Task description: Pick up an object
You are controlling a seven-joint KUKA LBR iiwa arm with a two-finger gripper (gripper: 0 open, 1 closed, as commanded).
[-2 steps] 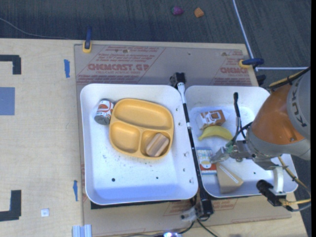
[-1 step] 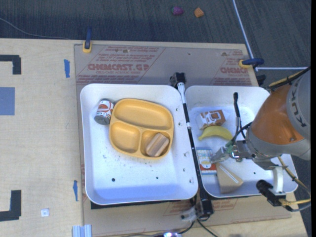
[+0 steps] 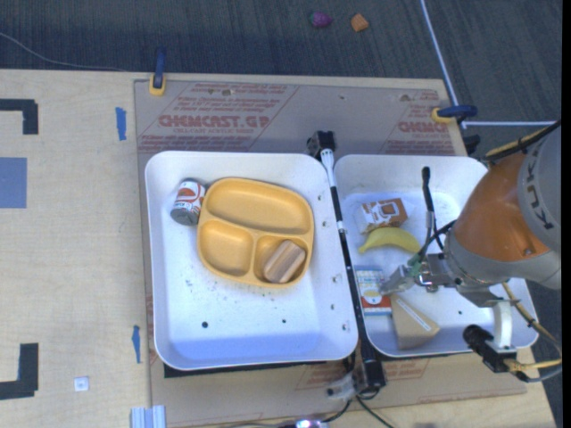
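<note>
Pale wood makes up the table (image 3: 62, 266), with blue tape marks and black corner marks on its left part. A brown cardboard sheet (image 3: 268, 114) lies under two white bins. In the left bin (image 3: 178, 328) a small red and white can (image 3: 187, 201) lies on its side against the upper left edge of a yellow divided tray (image 3: 254, 205). A tan rounded block (image 3: 285, 260) sits in the tray's lower right compartment.

In the right bin (image 3: 464, 172) a printed packet (image 3: 384, 212) lies near the top, with a yellow banana (image 3: 389, 239) just below it. Lower down, a flat card with red and blue print (image 3: 373, 291) lies along the bin's left wall, and a tan wedge-shaped block (image 3: 414, 324) rests just beside it, toward the near rim.

The gripper (image 3: 399, 279) hangs low between the banana and the wedge, above the card, its grey fingers (image 3: 393, 283) slightly apart with nothing visibly held between them. The arm (image 3: 500, 230), with its orange band, reaches in from the right.
</note>
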